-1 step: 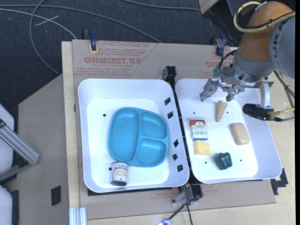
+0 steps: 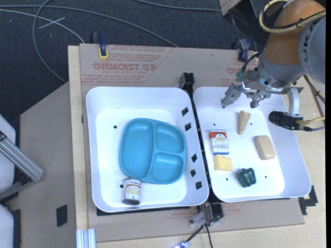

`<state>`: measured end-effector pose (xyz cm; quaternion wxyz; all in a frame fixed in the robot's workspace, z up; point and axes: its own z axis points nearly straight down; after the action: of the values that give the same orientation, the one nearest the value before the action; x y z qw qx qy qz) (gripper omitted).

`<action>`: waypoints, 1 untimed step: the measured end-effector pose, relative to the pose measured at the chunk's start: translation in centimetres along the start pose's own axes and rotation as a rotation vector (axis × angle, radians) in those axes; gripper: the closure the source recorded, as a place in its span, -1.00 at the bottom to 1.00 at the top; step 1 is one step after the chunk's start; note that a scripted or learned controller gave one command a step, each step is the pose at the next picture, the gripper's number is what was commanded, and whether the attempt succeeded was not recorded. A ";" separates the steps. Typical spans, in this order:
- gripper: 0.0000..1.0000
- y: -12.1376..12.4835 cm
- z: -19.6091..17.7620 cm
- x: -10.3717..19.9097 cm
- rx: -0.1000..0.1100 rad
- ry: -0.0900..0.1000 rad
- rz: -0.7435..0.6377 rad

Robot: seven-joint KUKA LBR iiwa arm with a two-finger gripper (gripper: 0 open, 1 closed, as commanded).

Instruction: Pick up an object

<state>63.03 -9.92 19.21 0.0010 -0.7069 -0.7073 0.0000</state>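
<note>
Camera view: one fixed look down on both bins, the arm reaching in from the right.

Gripper [image 2: 241, 100]: the grey two-finger tool is seen spread wide with nothing between its fingers, poised over the far end of the right shallow white bin [image 2: 297, 182].

Task's thing: the pale tan cone-shaped piece [image 2: 243, 121] is judged the likeliest pick; it lies just below the fingertips, a little toward the right finger.

Long axis: the cone is laid nearly along the view's vertical, broad end toward the fingers, tip pointing away from them.

Handling: it is judged light and stiff, perhaps smooth; a hold across the broad upper half is advised, since the taper could squeeze it out of a closing grip.

Other pieces, beyond the cone from the fingers: a red-and-white small carton [image 2: 219, 141], a yellow cheese-like block [image 2: 223, 163], a beige rounded bar [image 2: 264, 147], a dark green pepper-shaped toy [image 2: 246, 176].

Left shallow white bin [image 2: 95, 138]: a light blue divided plastic plate [image 2: 153, 150] and a small printed cup [image 2: 132, 191] are held, well apart from the fingers.
</note>
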 end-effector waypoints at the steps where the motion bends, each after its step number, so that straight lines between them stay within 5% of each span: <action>1: -1.00 -0.1 6.2 -0.4 0.006 0.000 0.001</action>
<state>62.95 -10.33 12.98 0.0032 -0.7072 -0.7070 0.0022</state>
